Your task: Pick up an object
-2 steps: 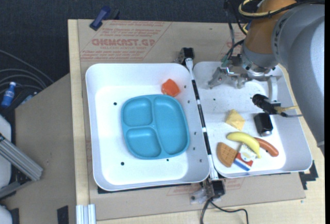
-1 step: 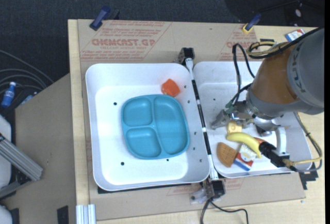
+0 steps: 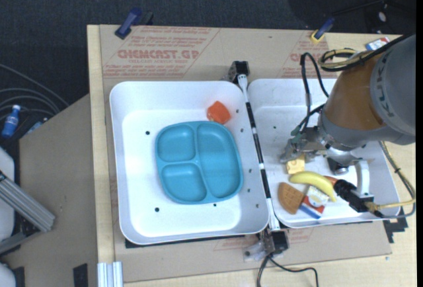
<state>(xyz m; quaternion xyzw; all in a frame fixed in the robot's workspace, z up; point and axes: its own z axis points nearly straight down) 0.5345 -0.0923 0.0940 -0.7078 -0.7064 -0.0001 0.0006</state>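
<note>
Hovering gripper (image 3: 295, 149) above yellow block (image 3: 295, 164) in right bin (image 3: 277, 95)

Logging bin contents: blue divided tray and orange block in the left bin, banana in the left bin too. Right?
Not quite. The banana lies in the right bin, near the claw. The blue divided tray and orange block are in the left bin, as the camera view shows.

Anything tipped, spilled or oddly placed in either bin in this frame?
Nothing looks spilled or damaged. The blue sectioned plastic plate lies flat in the left white bin, slightly rotated, with an orange block beside it. The yellow banana and other small items cluster in the right bin's near corner.
</note>
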